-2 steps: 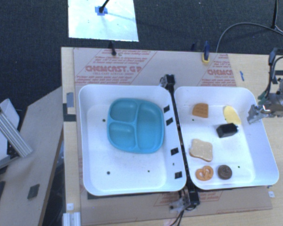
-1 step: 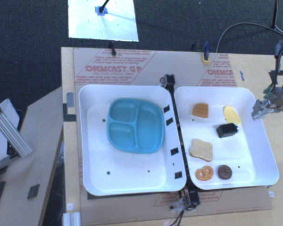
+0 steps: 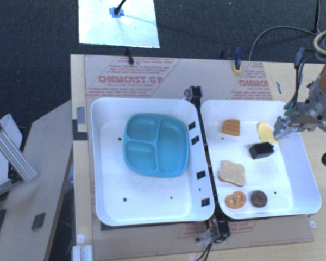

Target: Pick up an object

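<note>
Hovering fingers (image 3: 279, 130) beside yellow piece (image 3: 265, 130)

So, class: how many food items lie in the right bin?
6: cracker at the back left, yellow piece by the claw, dark block mid-bin, toast below, pretzel and doughnut in front. The arm may hide more.

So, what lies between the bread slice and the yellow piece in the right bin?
In the camera view, a black block lies between the bread slice and the yellow piece.
</note>
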### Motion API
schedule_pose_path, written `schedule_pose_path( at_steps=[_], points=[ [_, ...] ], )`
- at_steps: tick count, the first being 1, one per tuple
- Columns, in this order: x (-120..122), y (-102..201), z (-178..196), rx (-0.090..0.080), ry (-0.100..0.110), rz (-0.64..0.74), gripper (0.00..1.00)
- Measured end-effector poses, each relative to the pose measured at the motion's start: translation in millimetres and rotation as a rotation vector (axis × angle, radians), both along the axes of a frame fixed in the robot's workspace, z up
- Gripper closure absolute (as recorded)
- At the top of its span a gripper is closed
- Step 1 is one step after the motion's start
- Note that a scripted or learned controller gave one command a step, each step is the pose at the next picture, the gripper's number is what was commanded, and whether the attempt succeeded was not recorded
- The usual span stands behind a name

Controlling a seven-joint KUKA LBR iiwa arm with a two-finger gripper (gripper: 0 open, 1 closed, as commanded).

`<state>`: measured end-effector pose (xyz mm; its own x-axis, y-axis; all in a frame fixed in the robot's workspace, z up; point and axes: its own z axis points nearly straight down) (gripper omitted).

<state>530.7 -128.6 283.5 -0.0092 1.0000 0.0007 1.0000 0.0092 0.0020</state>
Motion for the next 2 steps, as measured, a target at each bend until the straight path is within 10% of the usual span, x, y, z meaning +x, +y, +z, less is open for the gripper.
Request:
schedule_pose_path(
  at_steps=[2],
  points=[
    [1, 108, -25, 0.001, 0.001, 0.001, 1.00]
  ],
)
